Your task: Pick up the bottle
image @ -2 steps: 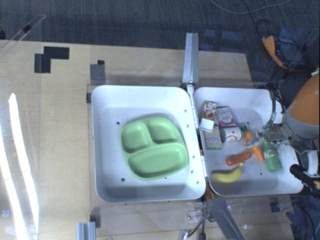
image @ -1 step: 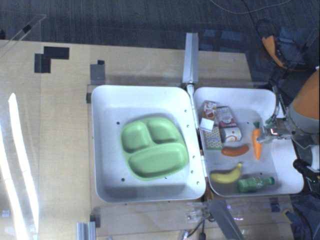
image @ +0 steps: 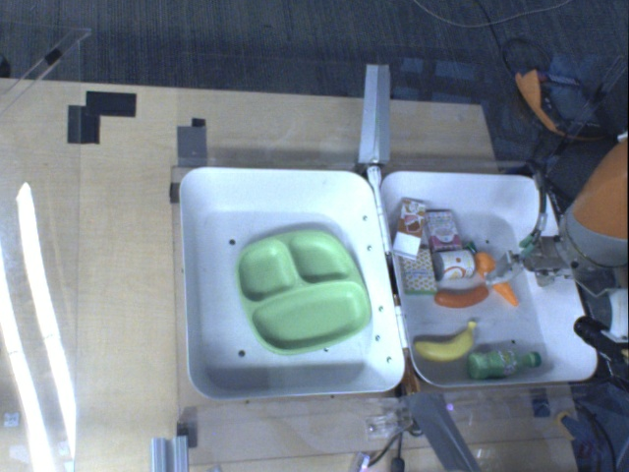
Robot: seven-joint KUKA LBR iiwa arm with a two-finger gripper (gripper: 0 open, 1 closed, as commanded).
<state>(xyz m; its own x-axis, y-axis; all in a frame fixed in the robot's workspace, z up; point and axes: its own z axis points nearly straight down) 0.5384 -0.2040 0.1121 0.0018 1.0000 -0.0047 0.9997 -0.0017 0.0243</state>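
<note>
Lying on its side in the right bin (image: 521, 190), near corner: bottle (image: 502, 363), long axis running left-right, just right of the banana (image: 447, 344). Hovering at the bin's right rim: tool (image: 539, 260), well apart from the bottle, toward the far side. Opening: cannot tell. Crowding mid-bin: cartons (image: 429, 239). Resting on a wooden surface (image: 118, 264).

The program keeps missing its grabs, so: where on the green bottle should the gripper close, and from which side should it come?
Probably from above, closing across the middle of the green bottle. It lies on its side along the right bin's near wall, neck pointing right, so the round body offers two free flanks there. The banana sits close on its left, so staying away from that end seems safer.
</note>
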